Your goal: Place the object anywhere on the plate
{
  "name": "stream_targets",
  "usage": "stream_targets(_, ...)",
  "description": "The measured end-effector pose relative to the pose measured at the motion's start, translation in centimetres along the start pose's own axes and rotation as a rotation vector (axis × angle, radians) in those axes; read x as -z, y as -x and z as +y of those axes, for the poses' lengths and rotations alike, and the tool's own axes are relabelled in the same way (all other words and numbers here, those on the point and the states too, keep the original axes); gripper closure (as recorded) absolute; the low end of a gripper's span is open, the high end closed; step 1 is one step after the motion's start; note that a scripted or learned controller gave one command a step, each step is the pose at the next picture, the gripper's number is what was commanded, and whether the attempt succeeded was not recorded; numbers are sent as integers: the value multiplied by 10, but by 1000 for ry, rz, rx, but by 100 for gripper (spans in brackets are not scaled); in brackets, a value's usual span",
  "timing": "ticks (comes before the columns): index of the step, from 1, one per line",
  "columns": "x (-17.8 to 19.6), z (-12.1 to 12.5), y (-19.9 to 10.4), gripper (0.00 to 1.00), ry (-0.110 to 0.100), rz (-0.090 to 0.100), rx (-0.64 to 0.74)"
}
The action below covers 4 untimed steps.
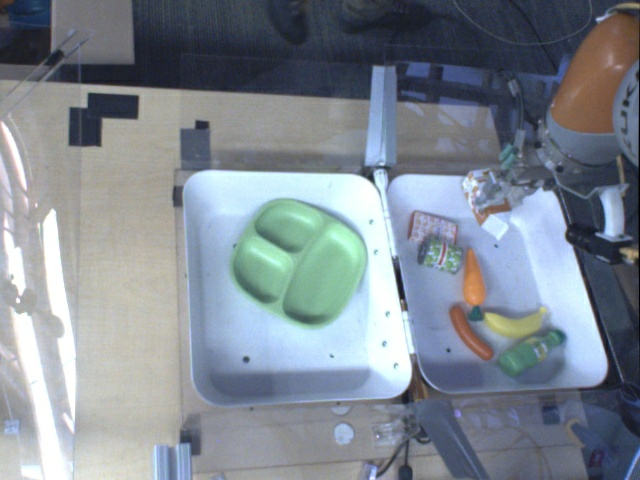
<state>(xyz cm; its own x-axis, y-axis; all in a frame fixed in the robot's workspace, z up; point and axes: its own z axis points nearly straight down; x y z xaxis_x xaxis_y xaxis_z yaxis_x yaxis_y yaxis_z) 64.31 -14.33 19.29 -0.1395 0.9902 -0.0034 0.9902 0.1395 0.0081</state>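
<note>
Plate [298, 260], green, three compartments, centre of left bin [215, 368]; claw [510, 183] at 1 o'clock of right bin [590, 358], clamped on crumpled packet [487, 196]; carrot [473, 280], banana [515, 321] at 6 o'clock.

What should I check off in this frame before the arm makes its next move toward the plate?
1. Green plate sits flat in the left bin: ok.
2. Plate compartments free to receive an object: ok.
3. Hand is over the right bin, at its far edge: ok.
4. Crinkled packet is actually held in the hand: cannot tell.
5. Other items, carrot, banana, sausage and green bottle, lie away from the hand: ok.
6. Divider between the bins is unobstructed for crossing: ok.
</note>
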Motion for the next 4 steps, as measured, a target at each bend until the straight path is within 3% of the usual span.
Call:
stream_targets(1, 56, 10, -55, 100, 3, 1, 64)
stream_targets(2, 22, 33, -110, 100, -1, 4, 645)
stream_targets(3, -5, 9, -182, 100, 4, 5, 746)
stream_targets(4, -5, 9, -181, 0, 3, 3, 745)
